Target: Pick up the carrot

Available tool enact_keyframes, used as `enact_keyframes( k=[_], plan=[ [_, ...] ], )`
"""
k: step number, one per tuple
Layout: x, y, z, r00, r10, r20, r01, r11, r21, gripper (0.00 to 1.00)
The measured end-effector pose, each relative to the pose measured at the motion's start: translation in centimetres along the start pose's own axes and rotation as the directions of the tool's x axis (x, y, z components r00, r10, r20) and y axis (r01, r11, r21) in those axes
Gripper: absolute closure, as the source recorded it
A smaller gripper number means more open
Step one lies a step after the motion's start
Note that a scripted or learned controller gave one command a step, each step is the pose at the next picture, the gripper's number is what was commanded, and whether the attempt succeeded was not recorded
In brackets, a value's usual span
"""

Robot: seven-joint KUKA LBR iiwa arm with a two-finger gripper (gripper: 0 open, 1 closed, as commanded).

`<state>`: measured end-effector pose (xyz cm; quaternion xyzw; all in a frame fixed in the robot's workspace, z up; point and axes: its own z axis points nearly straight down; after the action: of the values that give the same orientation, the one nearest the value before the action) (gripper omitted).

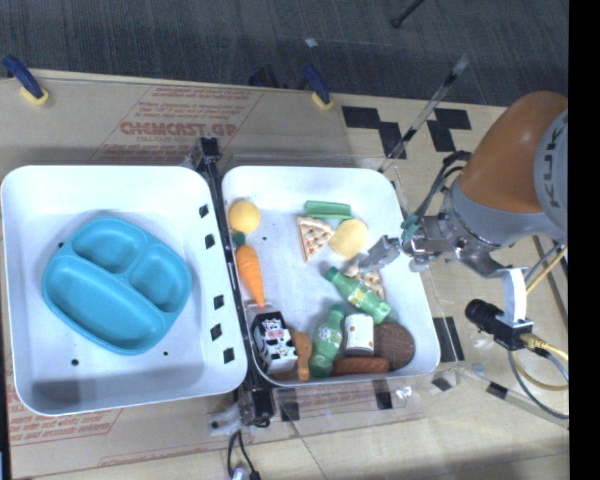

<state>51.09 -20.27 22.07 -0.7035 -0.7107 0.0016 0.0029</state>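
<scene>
risk #1: honestly my biggest worry is the reach. The carrot [250,274] sits clear across the right bin [280,180] from the pincer [384,251], hard against the far wall by the divider. Come down a hair off and I'd guess a finger lands on the wall instead of the carrot.

risk #2: clutter on the way. Just beside the pincer are a yellow lemon-ish thing [349,235], a pizza slice [314,236] and a green bottle [359,293], so a low sweep across would probably shove them around.

risk #3: the carrot's neighbours. A yellow ball [244,215] sits just past one end of it and a little cow-print carton [271,336] lies near the other, so I reckon a sloppy grab could take the wrong thing.

carrot: lying flat, lengthways along that wall, nothing on top of it, well apart from the pincer.

pincer: near the bin's close edge, over the bottle and lemon area. Can't tell from this angle whether it's spread or closed, too small and blurry. Nothing visibly held, as far as I can make out.

blue tray [115,286]: way off in the other bin, not a factor.
</scene>
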Motion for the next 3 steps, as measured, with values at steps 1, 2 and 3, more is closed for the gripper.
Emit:
enact_keyframes(
  k=[1, 2, 3],
  plan=[
    [8.0, -2.3, 12.0, 0.988, -0.154, 0.002, 0.154, 0.988, 0.004, 0.0],
    [9.5, 1.3, 12.7, 0.995, -0.098, 0.023, 0.098, 0.995, -0.007, 0.0],
    [9.8, 12.7, 12.4, 0.988, -0.154, 0.016, 0.154, 0.988, 0.014, 0.0]
  ],
)
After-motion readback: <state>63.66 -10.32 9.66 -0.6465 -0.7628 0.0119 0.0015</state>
